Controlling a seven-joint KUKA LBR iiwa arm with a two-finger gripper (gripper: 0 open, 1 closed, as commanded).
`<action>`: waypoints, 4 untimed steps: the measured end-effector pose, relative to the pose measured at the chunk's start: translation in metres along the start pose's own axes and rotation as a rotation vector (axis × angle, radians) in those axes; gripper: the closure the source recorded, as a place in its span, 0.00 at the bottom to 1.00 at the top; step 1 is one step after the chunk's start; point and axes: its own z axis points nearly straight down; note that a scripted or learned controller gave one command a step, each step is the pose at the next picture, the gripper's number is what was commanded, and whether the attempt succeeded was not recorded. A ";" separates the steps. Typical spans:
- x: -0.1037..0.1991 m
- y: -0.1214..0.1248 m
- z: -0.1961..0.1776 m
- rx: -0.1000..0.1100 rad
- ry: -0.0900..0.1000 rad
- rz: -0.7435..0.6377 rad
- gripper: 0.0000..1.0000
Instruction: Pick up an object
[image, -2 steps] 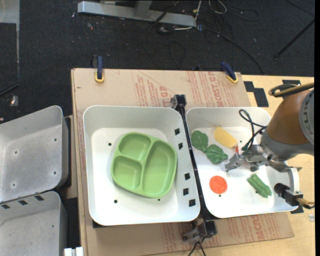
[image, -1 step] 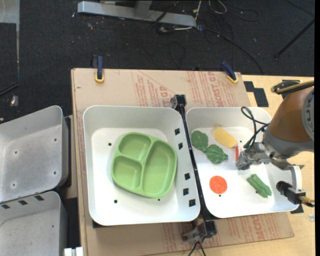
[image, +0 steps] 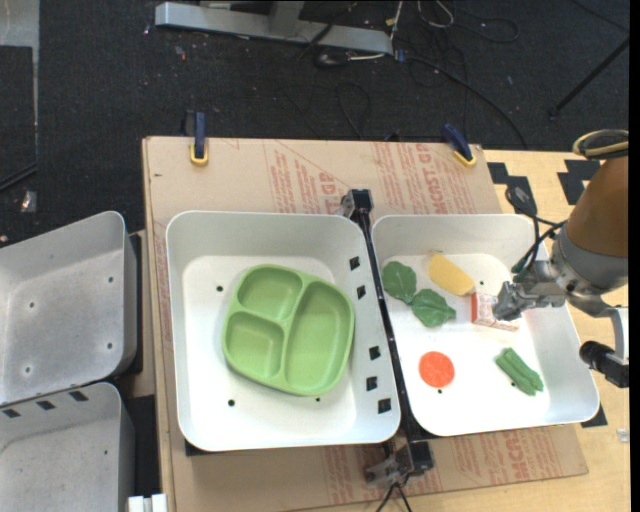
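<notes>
In the right bin (image: 560, 400) lie a yellow wedge (image: 451, 274), two dark green leafy pieces (image: 400, 279) (image: 433, 307), a flat orange-red disc (image: 436, 369), a green pod-shaped piece (image: 520, 370) and a small red-and-white packet (image: 487, 310). My gripper (image: 510, 303) hangs low over the packet's right side, reaching in from the right. Its tips merge with the packet, so the grip is unclear.
The left bin (image: 200, 400) holds a light green divided plate (image: 289, 329). A black divider (image: 377, 300) runs between the bins. The cardboard bench (image: 270, 170) carries clamps at its far edge. Grey trays (image: 60, 300) sit off to the left.
</notes>
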 end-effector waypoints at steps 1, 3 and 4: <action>0.008 0.000 -0.047 0.001 0.001 -0.003 1.00; 0.061 0.026 -0.104 0.002 0.003 -0.008 1.00; 0.122 0.041 -0.105 0.003 0.003 -0.008 1.00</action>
